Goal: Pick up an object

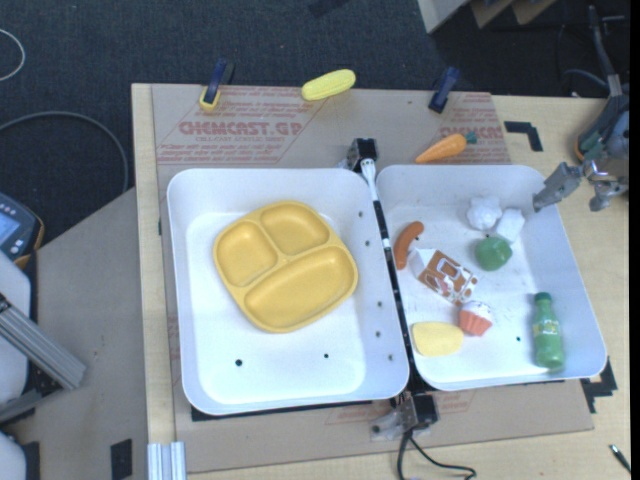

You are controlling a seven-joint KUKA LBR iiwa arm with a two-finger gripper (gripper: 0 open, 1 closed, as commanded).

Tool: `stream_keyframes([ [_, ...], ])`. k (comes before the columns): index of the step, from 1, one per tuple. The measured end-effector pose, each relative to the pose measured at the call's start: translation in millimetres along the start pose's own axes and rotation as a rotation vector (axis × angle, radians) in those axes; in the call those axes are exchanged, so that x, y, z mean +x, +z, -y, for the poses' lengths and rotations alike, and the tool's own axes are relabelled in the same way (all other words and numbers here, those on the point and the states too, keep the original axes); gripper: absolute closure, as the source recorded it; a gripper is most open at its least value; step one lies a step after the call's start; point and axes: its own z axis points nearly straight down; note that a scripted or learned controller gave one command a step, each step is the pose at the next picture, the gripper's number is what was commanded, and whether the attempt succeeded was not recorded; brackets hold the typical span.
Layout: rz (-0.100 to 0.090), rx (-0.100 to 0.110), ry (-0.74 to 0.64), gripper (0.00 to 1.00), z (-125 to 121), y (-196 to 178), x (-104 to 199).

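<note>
Near the right edge of the frame, a little above the middle: the gripper [578, 193], over the upper right rim of the right bin [580, 268], fingers apart, nothing between them. Just to its left, in the upper part of this bin: a white crumpled lump [484, 212] and a second white piece [511, 224], very close together, with a green round object [493, 253] directly below them and touching or almost touching the second piece. Further left, near the wall between the bins: a red sausage [407, 243], lying at a slant. Below and right of the sausage: a brown and white packet [445, 275]. Lower still: a small cupcake toy [476, 319] and, at its left and just beside it, a pale yellow piece [437, 339] near the bottom wall. At the lower right of the same bin: a green bottle [546, 331], lying flat, well apart from the gripper. In the left bin [190, 268]: a yellow divided plate [287, 265] with three compartments, turned at an angle. Outside the bins, on the printed brown sheet [240, 128] in the upper part of the frame: a yellow banana-like toy [328, 85] near the top middle and an orange carrot [443, 148] just above the right bin. Also two blue clamps, one at the upper left [215, 85] and one at the upper right [444, 90] of the sheet.
</note>
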Motion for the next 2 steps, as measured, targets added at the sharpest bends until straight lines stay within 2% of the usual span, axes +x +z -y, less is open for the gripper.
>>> stream_keyframes([
  [1,-0.006,0.009,-0.006,0.00,34.2,71.5,73.7],
  [2,-0.005,0.006,-0.003,0.00,107.6,34.1,124.6],
])
